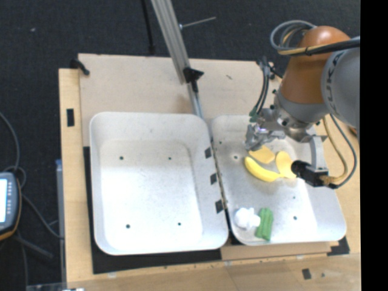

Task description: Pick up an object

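The end effector (262, 137) is lowered into the right bin (315, 220), just above the yellow banana (262, 171), which is lain beside a yellow piece (284, 162); whether anything is pinched cannot be told. A white object (245, 217) and a green block (265, 223) are left near the front wall. The banana is judged the intended target, being nearest.

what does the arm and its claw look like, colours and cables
The arm is grey with a rounded orange band above the wrist. Grey and dark cables loop beside the band and trail down the side. The claw is small, metallic grey, with a black fitting nearby.
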`<state>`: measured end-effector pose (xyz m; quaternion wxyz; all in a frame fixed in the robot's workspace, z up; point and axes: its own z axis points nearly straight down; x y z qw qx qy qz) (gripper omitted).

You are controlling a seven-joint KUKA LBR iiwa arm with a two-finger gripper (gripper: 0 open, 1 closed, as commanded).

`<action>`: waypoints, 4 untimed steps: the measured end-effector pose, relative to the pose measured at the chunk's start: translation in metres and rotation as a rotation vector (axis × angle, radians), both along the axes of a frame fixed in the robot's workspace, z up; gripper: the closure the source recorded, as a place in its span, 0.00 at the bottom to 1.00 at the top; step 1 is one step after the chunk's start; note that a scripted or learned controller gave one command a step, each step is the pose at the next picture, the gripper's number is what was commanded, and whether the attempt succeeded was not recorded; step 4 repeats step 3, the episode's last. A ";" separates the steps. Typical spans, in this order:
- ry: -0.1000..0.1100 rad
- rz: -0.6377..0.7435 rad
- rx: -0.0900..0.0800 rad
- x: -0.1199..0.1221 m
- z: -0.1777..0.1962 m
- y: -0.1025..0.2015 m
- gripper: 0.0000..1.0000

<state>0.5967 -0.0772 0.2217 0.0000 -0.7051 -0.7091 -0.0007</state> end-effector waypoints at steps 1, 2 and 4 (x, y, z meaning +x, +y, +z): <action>0.000 0.002 0.001 -0.008 0.009 0.047 1.00; 0.001 0.002 0.002 -0.030 0.021 0.091 1.00; 0.002 0.003 0.002 -0.049 0.032 0.140 1.00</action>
